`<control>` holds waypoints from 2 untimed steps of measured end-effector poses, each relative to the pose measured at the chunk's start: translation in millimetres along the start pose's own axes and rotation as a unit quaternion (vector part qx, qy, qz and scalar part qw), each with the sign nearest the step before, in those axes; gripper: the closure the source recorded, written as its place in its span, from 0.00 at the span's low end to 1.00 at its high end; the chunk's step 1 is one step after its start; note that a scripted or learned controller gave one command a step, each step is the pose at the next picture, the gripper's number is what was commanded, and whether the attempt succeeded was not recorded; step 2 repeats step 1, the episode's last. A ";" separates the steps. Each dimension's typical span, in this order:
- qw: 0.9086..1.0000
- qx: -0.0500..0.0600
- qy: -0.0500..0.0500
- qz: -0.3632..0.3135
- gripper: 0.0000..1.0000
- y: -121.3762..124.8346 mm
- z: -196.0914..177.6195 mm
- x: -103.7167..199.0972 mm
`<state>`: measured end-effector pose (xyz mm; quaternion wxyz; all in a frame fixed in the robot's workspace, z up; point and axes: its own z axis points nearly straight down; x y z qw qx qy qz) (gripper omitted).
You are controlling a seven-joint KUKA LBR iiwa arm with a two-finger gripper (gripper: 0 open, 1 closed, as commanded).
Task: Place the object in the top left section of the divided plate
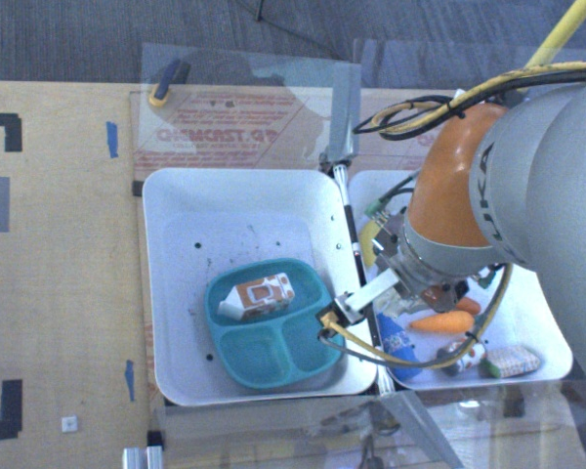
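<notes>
Carton (259, 296), white with an orange and brown label, lies on its side in the upper compartment of the teal divided plate (273, 358), toward the plate's upper left. I see nothing in the plate's two lower compartments. The plate sits in the lower right part of the left bin (176, 252), close to the bin's right wall.

From my seat, the arm (537, 184) fills the right side of the frame, with its orange band (449, 189) above the right bin (557, 355). The gripper (432, 296) hangs below the wrist over that right bin, near the divide between the two bins and well apart from the carton. The wrist hides it from above, so I cannot tell whether it is wide or narrow, nor whether it has anything.

Under and around the gripper I make out a carrot (444, 322), a blue item (398, 345) at the bin's lower left, and a pale speckled packet (513, 362) near the lower right rim. The wooden bench (59, 262) takes up the left of the frame, with a strip of blue tape (110, 140) on it.
</notes>
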<state>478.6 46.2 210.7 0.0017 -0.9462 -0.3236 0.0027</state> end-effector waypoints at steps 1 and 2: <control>1.000 -0.002 0.001 0.008 1.00 -76.8 -83.1 58.7; 1.000 -0.002 0.001 0.008 1.00 -76.8 -83.1 58.7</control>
